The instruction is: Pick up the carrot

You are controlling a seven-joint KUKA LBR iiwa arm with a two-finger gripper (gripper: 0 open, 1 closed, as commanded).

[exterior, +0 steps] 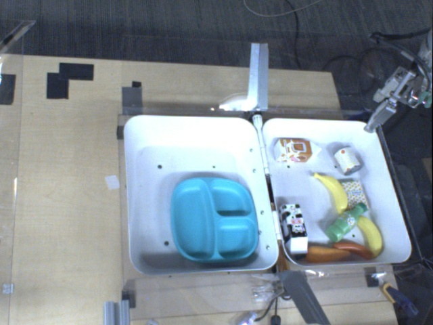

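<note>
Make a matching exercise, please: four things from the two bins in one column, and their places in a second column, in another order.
Things:
1. carrot
2. blue tray
3. green bottle
4. small white can

Places:
A. left bin, in its near half
B. right bin, along the near wall
C. right bin, far right part
D. right bin, between the two bananas

Pairs: 1-B, 2-A, 3-D, 4-C
</note>
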